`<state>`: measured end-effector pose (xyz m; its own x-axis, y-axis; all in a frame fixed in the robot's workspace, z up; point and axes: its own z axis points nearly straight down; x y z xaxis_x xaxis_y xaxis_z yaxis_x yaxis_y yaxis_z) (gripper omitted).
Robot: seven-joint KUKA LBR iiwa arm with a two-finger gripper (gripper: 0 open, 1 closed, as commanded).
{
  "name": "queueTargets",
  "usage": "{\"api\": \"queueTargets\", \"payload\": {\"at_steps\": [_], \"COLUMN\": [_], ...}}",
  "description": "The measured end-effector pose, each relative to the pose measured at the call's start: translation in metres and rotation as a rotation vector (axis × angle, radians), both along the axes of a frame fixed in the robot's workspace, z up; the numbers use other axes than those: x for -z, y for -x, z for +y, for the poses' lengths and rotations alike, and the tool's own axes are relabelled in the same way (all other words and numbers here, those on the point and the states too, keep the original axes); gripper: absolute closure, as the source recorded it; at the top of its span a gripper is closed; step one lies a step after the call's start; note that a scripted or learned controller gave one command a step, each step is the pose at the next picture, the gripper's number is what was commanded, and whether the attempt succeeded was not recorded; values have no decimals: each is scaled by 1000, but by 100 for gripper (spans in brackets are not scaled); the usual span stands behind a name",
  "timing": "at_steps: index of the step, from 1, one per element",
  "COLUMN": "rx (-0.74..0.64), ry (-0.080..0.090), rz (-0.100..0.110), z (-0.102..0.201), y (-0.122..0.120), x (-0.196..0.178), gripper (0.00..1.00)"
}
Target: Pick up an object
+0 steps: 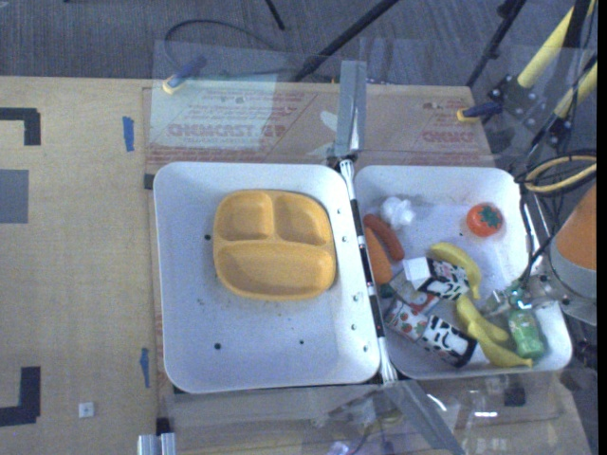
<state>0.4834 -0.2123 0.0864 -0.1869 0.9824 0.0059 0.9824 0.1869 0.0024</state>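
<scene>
A tan wooden counter (pixel 76 254) fills most of the camera view, marked with black L-shaped tape corners at 9 and 7 o'clock, a grey square near the left edge and short blue tape strips (pixel 127 133). Beyond it, along 12 o'clock, lies grey carpet (pixel 142 8) crossed by thin black tripod legs and cables. A clear acrylic sheet (pixel 237 102) with faint red lettering stands behind the bins, held by a yellow-and-blue clamp (pixel 180 76) at 11 o'clock and another at 2 o'clock.

Two white bins sit side by side, touching along a grey metal divider (pixel 349 112). The left bin (pixel 190 349), at centre, holds a yellow three-compartment plate (pixel 274 245) lying flat in its upper half; small dark specks dot the bin floor around it.

The right bin (pixel 503 183), at 3 to 4 o'clock, is crowded. A red-orange tomato (pixel 485 219) sits in its far right corner, a white lump (pixel 398 210) near the far left, and a red sausage (pixel 384 237) beside an orange piece along the divider. Black-and-white patterned boxes (pixel 446 278) and a spotted carton lie in the middle, with a banana (pixel 453 257) touching them and a second banana (pixel 493 335) near the front wall.

The arm's orange band (pixel 580 240) enters at 3 o'clock. The end effector (pixel 522 303) is low over the right bin's front right corner, just above a green bottle (pixel 525 335); whether its fingers are open or closed I cannot tell.
</scene>
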Motion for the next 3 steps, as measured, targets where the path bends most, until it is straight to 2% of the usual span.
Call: {"api": "queueTargets", "payload": {"at_steps": [1, 2, 3], "rx": [2, 42, -15], "ry": [5, 7, 6], "rz": [3, -5, 4], "z": [3, 18, 72], "y": [-65, -32, -31], "x": [-13, 0, -107], "gripper": [100, 100, 100]}}
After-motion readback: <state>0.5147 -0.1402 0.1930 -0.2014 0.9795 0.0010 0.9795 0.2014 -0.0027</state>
